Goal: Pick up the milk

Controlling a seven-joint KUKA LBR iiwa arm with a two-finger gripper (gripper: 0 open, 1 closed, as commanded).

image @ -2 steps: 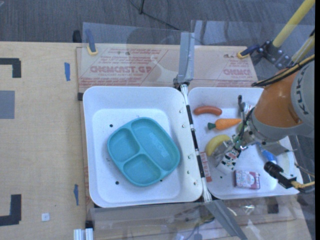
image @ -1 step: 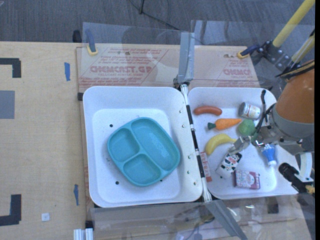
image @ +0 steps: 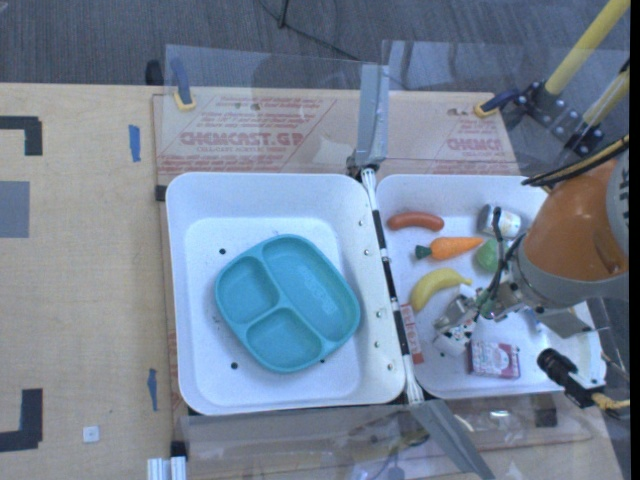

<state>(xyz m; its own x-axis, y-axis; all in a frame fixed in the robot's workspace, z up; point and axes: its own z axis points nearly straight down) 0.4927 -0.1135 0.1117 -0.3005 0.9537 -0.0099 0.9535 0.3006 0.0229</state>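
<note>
So I'm hanging over the right bin (image: 590, 183) right now, reaching in from the right, and my hand (image: 462, 320) is sitting low near the middle of it, just below the banana (image: 437, 287). Honestly I can't tell whether it's spread or pressed together, the wrist is blocking too much and it's all a grey-white jumble down there. Not seeing anything pinched in it.

The milk (image: 494, 359) is what I'm reading as the little pink and white carton lying flat near the near edge of that bin. It's just to the right of my hand and a touch nearer, so basically right beside it but not under it. Its long axis is running roughly left to right, I think, though it's close to square from up here.

So the whole thing is turning on a small sideways shift toward the right and near, then squaring up across the carton's short side. Carrot (image: 452, 249), sausage (image: 415, 221) and some green thing (image: 486, 257) are sitting further away, well out of the path. The blue tray (image: 288, 301) in the left bin (image: 190, 268) isn't in play at all.
</note>
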